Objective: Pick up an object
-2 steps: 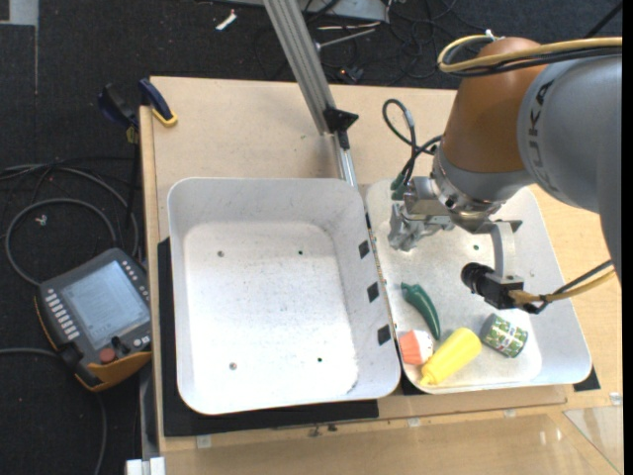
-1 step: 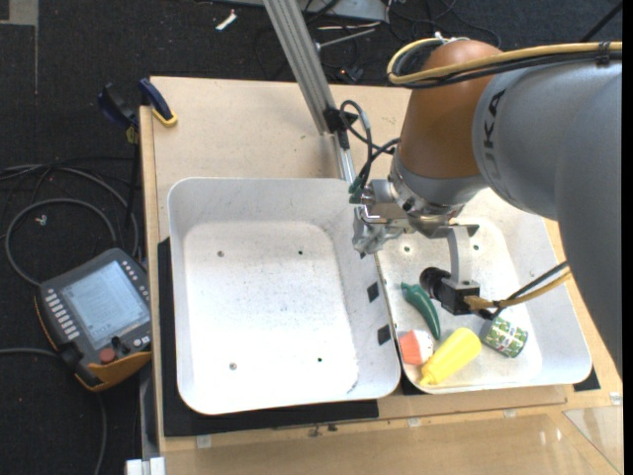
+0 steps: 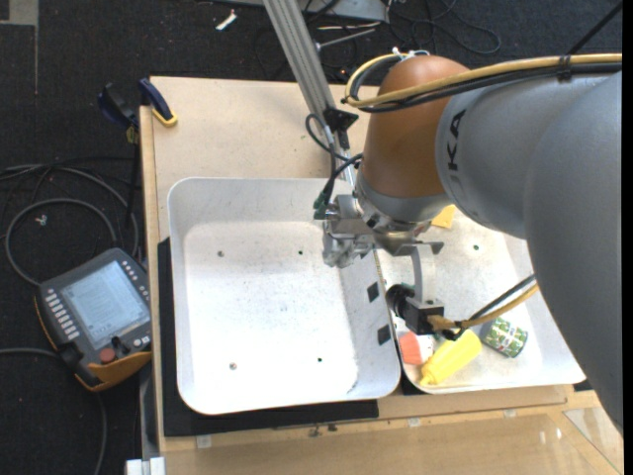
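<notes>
My gripper (image 3: 339, 248) hangs over the rim where the two white bins meet, at the upper middle of the bench, under the arm's orange band. In the right bin (image 3: 549, 364), near its front, lie a yellow block (image 3: 452, 358), a small orange and white piece (image 3: 410, 346) and a green patterned can (image 3: 506, 337). A yellow scrap (image 3: 443, 217) peeks out from under the arm at the bin's back. All of these lie apart from the gripper. The arm hides much of the right bin.
The left bin (image 3: 198, 265) fills the bench's left half. A slanted metal pole (image 3: 297, 43) crosses behind the gripper. A blue and yellow clamp (image 3: 153, 102) sits at the bench's back left corner. A teach pendant (image 3: 96, 313) rests on the floor at left.
</notes>
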